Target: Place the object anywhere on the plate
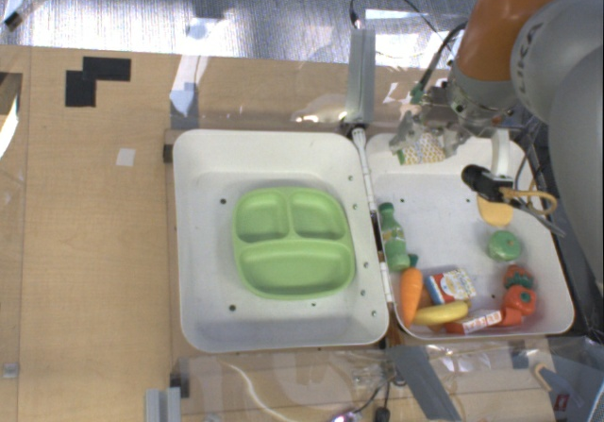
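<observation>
Arm: the grey arm (pixel 557 42) with its orange band (pixel 505 19) reaches in from the right and ends above the far edge of the right bin.
Tool: the tool (pixel 429 132) hangs over the far left corner of the right bin; its fingers are lost in a tangle of metal and cable, so I cannot tell how far apart they are, and nothing can be seen held in it.
Left bin: a shallow white bin (pixel 203 307) on the wooden worktop (pixel 85 250), with the plate in its middle.
Plate: a light green plate (pixel 293 243) with two small sections at the far side and one wide section at the near side; nothing lies on it.
Right bin: a white bin (pixel 444 212) just beside the left one, holding all the loose things.
Bottle: a green bottle (pixel 393 239) lies along the left wall of the right bin.
Carrot: an orange carrot (pixel 411 293) lies just below the bottle, near the front.
Carton: a small red and white carton (pixel 451 285) sits beside the carrot.
Banana: a yellow banana (pixel 441 313) lies at the front, touching the carton's near side.
Green round thing: a green round thing (pixel 504 244) sits near the right wall.
Red toys: a cluster of red toys (pixel 517 295) fills the front right corner.
Yellow thing: a yellow thing (pixel 494 211) lies near the right wall under a black part (pixel 483 180).
</observation>
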{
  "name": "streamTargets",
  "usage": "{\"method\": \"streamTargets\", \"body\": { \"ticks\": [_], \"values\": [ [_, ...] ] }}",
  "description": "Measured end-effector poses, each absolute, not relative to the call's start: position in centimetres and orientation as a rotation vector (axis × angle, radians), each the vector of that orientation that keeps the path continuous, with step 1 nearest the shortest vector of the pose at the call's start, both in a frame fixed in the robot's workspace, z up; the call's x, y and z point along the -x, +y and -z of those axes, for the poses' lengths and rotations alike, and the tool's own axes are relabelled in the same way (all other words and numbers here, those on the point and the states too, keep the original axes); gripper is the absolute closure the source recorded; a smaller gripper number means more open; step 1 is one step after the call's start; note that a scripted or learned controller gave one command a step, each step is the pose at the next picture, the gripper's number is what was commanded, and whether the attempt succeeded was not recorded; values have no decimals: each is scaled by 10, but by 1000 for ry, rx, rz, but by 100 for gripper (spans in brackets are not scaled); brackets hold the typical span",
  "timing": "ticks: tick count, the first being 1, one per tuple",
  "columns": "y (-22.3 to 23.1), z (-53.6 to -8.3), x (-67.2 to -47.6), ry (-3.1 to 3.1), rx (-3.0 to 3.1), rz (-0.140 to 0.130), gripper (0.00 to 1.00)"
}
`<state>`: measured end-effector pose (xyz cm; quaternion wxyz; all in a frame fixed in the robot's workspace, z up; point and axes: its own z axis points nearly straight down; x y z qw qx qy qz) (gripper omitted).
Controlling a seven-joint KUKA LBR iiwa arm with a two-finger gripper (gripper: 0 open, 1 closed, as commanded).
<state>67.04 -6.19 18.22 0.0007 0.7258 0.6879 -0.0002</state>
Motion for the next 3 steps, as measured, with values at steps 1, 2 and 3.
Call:
{"method": "streamTargets", "body": {
  "ticks": [1,2,3],
  "values": [
    [-9,-182,-632,2148,-2293,-1,100],
    [73,-181,-585,2284,-2159,1,100],
    [72,-182,-585,2282,-2161,1,0]
  ]
}}
